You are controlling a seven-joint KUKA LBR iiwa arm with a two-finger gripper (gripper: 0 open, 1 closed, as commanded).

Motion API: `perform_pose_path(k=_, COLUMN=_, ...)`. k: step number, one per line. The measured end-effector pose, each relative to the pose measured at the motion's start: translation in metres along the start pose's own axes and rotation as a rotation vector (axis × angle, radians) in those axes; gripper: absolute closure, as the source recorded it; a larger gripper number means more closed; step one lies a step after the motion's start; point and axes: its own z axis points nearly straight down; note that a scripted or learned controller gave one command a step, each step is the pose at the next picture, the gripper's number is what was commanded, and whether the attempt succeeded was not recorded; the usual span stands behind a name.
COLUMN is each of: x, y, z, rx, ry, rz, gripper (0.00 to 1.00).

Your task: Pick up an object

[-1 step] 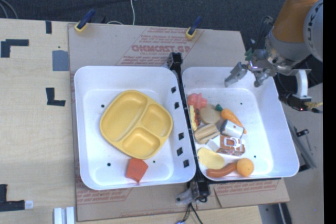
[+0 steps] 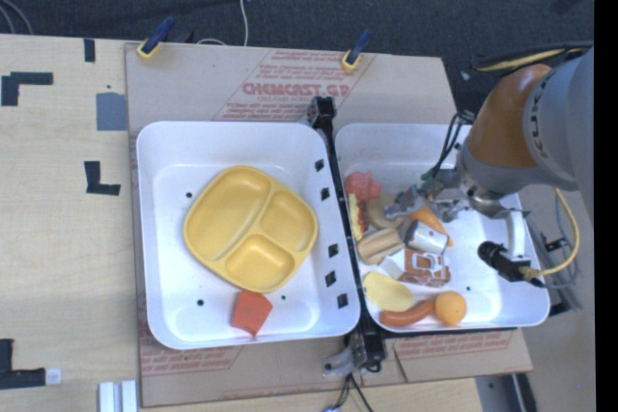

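**Quick headcount of what's on the bench**

Two white bins side by side: the left bin [image 2: 154, 236] and the right bin [image 2: 512, 304].

Left one has two things: one yellow divided plate [image 2: 251, 227] and one orange-red block [image 2: 251, 312].

Right one is a jumble, so the count is rough. I get one orange ball [image 2: 450, 307], one hot dog sausage [image 2: 409, 314], one pale yellow piece [image 2: 384, 288], one pink-red lump [image 2: 363, 185] and one tan bread-like piece [image 2: 379, 242]. The rest I can't separate.

Also two clamps on the cardboard's far edge: one [image 2: 154, 41] at the left, one [image 2: 354, 52] near the middle.
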Motion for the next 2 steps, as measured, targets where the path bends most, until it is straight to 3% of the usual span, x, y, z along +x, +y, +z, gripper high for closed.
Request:
perform_pose_path(k=1, x=0.001, y=0.005, z=-0.017, rx=-0.006, ry=0.0, rz=-0.008, gripper=1.0)
perform_pose_path(k=2, x=0.071, y=0.083, z=-0.116, rx=-0.005, ry=-0.005, rz=-0.014, gripper=1.0)
